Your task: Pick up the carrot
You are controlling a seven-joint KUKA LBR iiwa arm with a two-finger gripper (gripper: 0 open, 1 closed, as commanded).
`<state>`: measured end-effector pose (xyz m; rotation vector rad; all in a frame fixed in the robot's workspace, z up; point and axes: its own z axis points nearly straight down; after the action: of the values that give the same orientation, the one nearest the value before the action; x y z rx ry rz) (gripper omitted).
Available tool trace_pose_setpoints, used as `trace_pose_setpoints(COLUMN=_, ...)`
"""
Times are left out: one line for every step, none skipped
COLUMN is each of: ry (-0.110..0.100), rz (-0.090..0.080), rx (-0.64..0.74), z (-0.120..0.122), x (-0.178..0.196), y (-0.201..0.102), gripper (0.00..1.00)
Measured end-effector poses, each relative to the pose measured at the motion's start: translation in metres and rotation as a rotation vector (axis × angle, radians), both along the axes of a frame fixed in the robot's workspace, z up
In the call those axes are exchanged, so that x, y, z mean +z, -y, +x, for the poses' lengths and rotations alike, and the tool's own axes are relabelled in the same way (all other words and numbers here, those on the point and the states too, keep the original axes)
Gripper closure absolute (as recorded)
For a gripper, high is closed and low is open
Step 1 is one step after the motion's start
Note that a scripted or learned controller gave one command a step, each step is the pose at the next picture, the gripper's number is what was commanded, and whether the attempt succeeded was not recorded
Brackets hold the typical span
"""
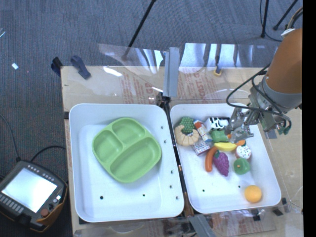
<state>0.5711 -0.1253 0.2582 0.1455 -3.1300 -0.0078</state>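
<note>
The hand [240, 127] hangs over the right bin [217, 196]; its grip I cannot tell. The carrot [210, 159] lies beside purple grapes [221, 163].

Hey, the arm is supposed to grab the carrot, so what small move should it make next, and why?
Probably shift the gripper toward the view's lower left, over the slim orange carrot. The gripper sits above the yellow banana, while the carrot lies beside the purple grape bunch in the right white bin.
</note>
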Motion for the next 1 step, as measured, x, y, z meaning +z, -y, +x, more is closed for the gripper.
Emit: trace_pose_setpoints(ry=0.008, rz=-0.001, rx=0.283, z=-0.0597, x=-0.0248, y=0.0111, gripper=1.00)
